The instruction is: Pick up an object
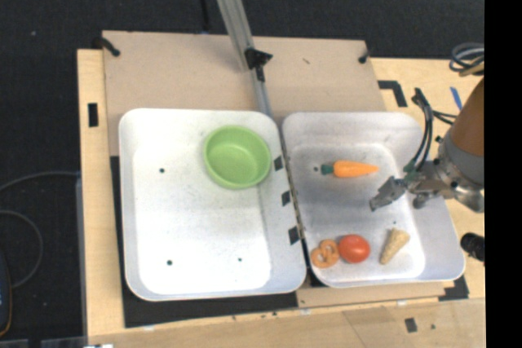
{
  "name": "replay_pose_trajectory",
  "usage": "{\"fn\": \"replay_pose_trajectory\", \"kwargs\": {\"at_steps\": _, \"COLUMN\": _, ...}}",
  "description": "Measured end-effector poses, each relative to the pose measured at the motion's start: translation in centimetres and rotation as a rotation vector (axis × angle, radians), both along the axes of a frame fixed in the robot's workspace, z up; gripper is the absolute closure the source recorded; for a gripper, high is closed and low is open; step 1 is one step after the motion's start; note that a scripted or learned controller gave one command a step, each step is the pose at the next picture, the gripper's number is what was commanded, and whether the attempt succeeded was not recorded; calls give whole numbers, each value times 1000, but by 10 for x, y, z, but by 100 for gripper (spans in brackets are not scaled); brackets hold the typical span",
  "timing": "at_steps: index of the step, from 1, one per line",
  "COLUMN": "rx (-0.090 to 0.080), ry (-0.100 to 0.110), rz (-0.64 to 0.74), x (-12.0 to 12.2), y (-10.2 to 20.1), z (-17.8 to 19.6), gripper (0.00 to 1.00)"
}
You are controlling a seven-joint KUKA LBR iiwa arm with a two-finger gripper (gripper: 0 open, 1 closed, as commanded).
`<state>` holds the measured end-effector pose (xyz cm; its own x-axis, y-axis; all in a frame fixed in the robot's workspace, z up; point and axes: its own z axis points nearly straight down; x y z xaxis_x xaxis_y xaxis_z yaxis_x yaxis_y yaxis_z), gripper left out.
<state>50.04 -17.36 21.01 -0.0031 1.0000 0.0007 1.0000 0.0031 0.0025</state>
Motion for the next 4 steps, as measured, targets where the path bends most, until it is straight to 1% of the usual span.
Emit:
{"fn": "replay_pose_trajectory", "kwargs": {"at_steps": 1, "rx": 0, "ry": -1, "rz": -2, "x": 0, "y": 0, "z": 0, "gripper": 0}}
{"fn": "replay_pose_trajectory", "kwargs": {"at_steps": 2, "rx": -2, "ry": 5, "rz": -4, "x": -8, "y": -5, "z": -47, "gripper": 0}}
{"fn": "replay_pose_trajectory", "kwargs": {"at_steps": 3, "rx": -2, "ry": 6, "rz": -6, "x": 1, "y": -4, "z": -97, "gripper": 0}}
{"fn": "replay_pose_trajectory", "kwargs": {"at_steps": 4, "rx": -3, "ry": 3, "rz": -6, "x": 1, "y": -6, "z": -110, "gripper": 0}}
